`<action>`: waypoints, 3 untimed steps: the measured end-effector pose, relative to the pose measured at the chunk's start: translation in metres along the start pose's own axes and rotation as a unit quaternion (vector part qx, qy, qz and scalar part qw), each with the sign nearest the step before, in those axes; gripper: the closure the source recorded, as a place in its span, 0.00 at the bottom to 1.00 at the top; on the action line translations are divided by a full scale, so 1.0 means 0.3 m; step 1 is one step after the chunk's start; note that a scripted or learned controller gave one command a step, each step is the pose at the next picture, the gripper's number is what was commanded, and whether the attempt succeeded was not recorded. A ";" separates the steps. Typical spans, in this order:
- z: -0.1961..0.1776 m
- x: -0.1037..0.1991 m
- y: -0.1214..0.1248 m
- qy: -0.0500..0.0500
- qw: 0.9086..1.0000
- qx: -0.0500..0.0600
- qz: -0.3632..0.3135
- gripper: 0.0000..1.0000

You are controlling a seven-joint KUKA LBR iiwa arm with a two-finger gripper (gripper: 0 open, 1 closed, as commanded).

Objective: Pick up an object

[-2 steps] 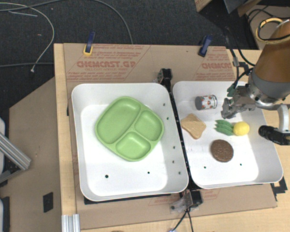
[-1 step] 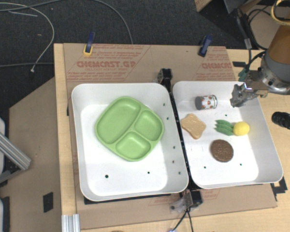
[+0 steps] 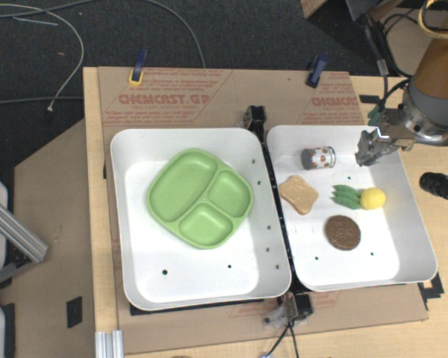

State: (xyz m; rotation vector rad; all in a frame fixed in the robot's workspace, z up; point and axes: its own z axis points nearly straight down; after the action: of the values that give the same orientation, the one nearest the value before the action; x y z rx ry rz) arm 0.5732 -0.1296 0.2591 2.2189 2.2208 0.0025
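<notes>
Can (image 3: 318,157) lies beside gripper (image 3: 367,154); cardboard (image 3: 164,95) reads "CHEMCAST GP".

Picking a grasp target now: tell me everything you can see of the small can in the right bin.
The small can is a short cylinder lying on its side near the back of the right bin. It looks metallic grey, with a white and reddish label around the end toward the right. It rests on the bin floor, apart from the toast slice in front of it. The pincer hangs close on its right, not touching it as far as the view shows.
</notes>
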 end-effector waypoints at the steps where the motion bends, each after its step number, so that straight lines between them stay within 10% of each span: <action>1: 0.047 0.154 0.049 0.001 1.000 0.002 -0.002 1.00; 3: 0.067 0.528 0.092 0.001 1.000 0.000 -0.003 1.00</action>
State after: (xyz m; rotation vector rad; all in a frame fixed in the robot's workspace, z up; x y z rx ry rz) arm 0.6007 0.0288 0.2391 2.2142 2.2286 0.0046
